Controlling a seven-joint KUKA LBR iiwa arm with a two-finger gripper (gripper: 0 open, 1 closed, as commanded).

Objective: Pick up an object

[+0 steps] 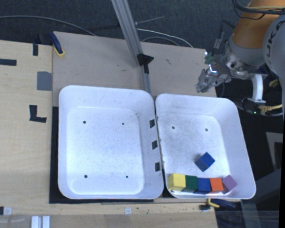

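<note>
The gripper [205, 84], whose opening cannot be told, is positioned beyond the right bin's [238, 117] far rim, with the loose blue cube [205, 161] lying well nearer the camera.

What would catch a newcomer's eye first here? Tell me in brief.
The row of coloured blocks along the near wall of the right bin: yellow, green, blue, orange, purple. A lone blue block sits tilted just behind them. The gripper hangs beyond that bin's far rim.
</note>
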